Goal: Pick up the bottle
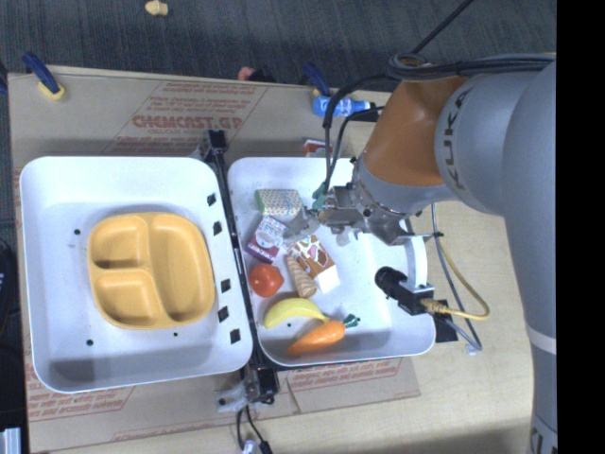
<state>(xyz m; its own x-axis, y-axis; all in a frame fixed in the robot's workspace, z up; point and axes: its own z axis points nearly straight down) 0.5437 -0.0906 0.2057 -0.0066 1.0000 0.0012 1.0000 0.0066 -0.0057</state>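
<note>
Overhead slanted view of the counter (473, 386), on which a printed cardboard sheet (189, 112) carries two shallow white bins side by side. The left bin (38, 253) contains a yellow divided plate (151, 268) lying flat near its centre. The right bin (364, 291) holds all the loose items. What appears to be the bottle (267, 239), a small white piece with a pink and maroon label, lies on its side in the left half of this bin, close to the wall shared with the other bin. A green-patterned packet (277, 200) lies just beyond it, toward the far wall. A red tomato (266, 279) sits just beside the bottle on its near side, followed by a banana (288, 312) and an orange carrot (319, 334) against the near wall. A brown-and-white snack packet (314, 261) lies between the bottle and the bin's centre. The grey arm (492, 149), with its orange band (416, 130), reaches in from the right and places the gripper (304, 221) low over the right bin, just right of the bottle and above the snack packet. Whether the gripper is open or closed cannot be told from this angle, and nothing is seen in its grasp.
</note>
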